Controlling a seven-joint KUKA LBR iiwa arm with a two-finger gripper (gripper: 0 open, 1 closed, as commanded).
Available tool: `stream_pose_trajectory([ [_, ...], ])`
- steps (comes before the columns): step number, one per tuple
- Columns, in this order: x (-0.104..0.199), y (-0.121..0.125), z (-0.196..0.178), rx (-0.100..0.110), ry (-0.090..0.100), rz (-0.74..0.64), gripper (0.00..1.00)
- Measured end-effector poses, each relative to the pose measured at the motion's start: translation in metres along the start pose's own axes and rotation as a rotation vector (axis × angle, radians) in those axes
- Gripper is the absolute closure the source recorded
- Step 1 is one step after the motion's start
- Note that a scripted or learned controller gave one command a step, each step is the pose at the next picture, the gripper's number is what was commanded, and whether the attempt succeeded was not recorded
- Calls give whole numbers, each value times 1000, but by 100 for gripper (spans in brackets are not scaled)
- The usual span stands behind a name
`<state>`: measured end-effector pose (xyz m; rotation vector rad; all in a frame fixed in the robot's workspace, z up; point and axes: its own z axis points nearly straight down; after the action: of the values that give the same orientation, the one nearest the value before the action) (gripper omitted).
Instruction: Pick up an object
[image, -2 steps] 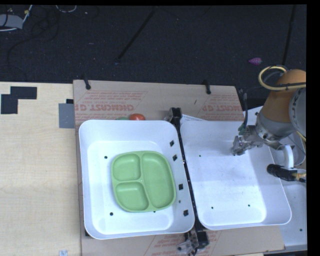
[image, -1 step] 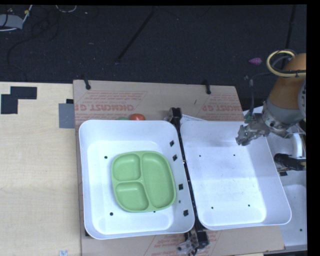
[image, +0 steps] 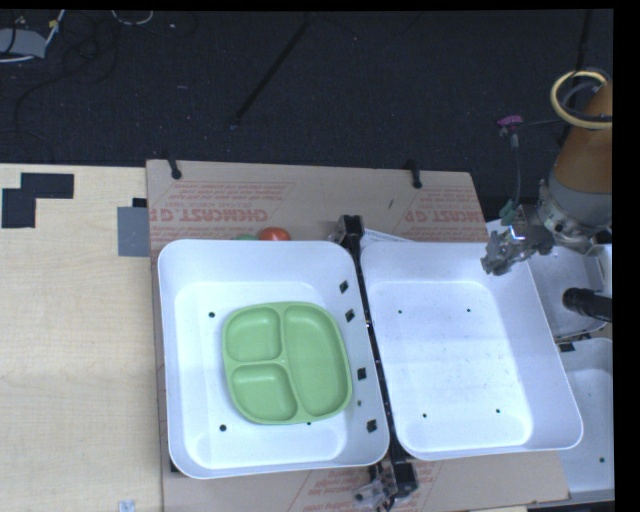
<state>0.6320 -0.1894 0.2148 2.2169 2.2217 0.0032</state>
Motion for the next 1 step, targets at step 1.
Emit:
stream_pose_trajectory([
  [1, -10, 1, -51, 0, -1, 2, 100],
])
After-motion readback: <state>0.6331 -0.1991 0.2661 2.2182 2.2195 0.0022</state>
